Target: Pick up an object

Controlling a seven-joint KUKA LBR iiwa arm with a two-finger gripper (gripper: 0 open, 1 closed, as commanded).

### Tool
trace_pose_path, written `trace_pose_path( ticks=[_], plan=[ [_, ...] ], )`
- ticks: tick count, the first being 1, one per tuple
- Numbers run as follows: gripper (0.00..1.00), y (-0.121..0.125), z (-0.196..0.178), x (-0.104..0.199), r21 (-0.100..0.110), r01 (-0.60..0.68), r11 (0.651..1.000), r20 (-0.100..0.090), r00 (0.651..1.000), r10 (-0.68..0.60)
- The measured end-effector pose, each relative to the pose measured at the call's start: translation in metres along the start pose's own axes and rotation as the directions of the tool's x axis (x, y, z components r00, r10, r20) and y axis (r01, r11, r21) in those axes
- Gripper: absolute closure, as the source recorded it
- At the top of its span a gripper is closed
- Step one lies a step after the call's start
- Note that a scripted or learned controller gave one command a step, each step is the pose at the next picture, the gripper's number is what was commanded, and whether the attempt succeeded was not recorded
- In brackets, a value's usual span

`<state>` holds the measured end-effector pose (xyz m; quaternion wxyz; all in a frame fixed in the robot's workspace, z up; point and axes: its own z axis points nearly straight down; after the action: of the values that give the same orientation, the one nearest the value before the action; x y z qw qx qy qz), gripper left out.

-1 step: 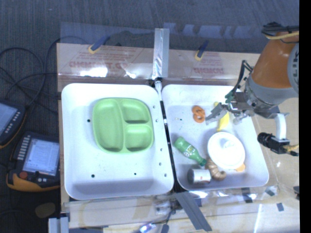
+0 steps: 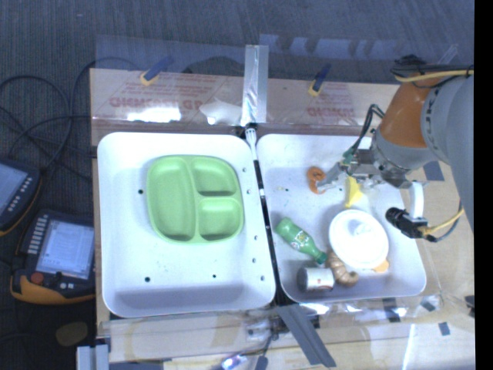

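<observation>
Can [image 2: 316,278]: lies at the right bin's [image 2: 293,206] near rim, beside the white bowl [image 2: 358,237].
Orange ring [image 2: 316,179]: your likeliest target, farther back.
Gripper [image 2: 333,179]: open, holding nothing; centre your fingers astride the ring before closing.

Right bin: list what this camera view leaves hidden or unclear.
- Gripper: its fingers are too small and blurred to read their state, or whether they touch the orange ring.
- Yellow object: the wrist covers its upper part, so its shape is unclear.
- Brown item: partly tucked under the white bowl, identity unclear.
- Can: label too small to read.
</observation>
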<state>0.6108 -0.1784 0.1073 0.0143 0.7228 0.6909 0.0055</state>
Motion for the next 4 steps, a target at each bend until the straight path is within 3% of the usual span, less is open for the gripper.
trace_pose_path(
  ticks=[1, 2, 3, 4],
  plan=[
    [0.0, 0.052, 0.017, -0.016, 0.027, -0.165, 0.986, -0.008, 0.986, 0.165],
    [1.0, 0.055, 0.005, -0.015, 0.018, -0.16, 0.987, -0.001, 0.987, 0.16],
    [1.0, 0.061, -0.149, 0.029, 0.03, -0.35, 0.936, 0.003, 0.937, 0.35],
    [1.0, 0.061, -0.158, 0.004, 0.023, -0.88, 0.474, 0.025, 0.475, 0.88]
  ],
)
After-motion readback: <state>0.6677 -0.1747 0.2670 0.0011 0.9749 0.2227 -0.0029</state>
